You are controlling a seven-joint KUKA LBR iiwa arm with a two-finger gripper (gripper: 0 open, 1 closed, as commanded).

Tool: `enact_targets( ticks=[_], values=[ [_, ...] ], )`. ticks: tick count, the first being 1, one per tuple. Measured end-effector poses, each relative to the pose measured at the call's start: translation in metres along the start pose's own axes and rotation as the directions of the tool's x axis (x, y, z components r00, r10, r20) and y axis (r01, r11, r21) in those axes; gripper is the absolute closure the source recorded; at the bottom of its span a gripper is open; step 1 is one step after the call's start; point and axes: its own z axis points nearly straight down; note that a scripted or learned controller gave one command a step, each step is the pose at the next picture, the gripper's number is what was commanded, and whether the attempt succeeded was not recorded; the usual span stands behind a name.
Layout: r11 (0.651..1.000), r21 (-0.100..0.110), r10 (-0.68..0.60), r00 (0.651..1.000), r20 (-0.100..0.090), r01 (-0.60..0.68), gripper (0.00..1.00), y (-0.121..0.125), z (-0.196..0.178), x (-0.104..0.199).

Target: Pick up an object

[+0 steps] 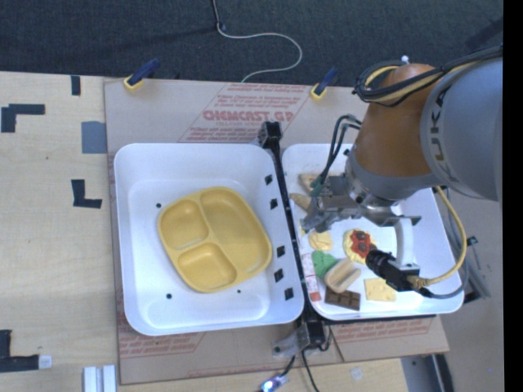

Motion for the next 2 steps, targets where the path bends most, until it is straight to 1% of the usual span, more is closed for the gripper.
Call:
enact_targets(
  ticks=[1,2],
  values=[
    [1.0,0.001,0.004,1.0,0.001,-0.004,1.0,-0.007,-0.003,-0.014],
    [1.0,0.003,0.003,1.0,0.002,-0.003,1.0,-0.001,0.015,-0.014]
  ],
)
